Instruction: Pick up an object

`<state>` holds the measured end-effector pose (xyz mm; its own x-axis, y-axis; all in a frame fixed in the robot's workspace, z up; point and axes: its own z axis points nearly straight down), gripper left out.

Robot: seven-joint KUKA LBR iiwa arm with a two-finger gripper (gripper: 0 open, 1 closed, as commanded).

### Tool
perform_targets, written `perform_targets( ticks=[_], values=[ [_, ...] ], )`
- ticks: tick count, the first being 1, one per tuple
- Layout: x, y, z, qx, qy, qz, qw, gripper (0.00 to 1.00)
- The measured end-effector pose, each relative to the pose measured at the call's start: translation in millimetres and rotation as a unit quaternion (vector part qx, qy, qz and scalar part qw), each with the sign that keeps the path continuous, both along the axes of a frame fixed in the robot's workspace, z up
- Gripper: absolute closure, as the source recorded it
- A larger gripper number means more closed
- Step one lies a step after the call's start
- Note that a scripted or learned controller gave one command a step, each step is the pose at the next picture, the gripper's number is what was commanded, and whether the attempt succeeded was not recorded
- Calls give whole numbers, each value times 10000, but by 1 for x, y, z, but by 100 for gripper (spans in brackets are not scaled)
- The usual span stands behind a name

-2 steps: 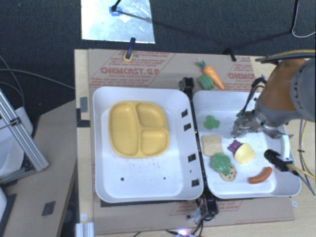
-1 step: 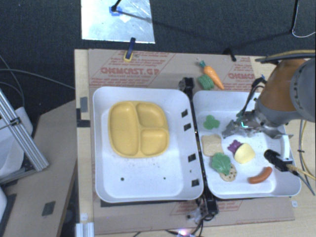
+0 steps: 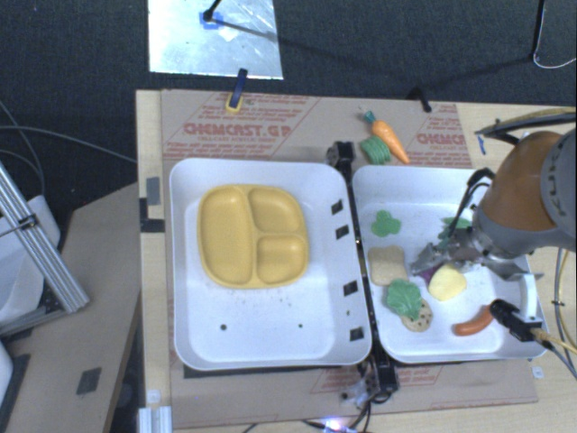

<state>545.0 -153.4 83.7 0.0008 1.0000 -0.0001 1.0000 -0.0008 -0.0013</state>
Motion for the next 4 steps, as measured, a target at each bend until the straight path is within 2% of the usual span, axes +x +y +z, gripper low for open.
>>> perform_targets(
  ticks=[1,2,3,4],
  values=[
    [-47,23,1,1,-11,4,10000,0],
    [-24,75,19,10,-24,44,10000,0],
    [38,58,3,0,-42,31,10000,0],
    [57,20,36,-14,-38,3,10000,0]
  ],
)
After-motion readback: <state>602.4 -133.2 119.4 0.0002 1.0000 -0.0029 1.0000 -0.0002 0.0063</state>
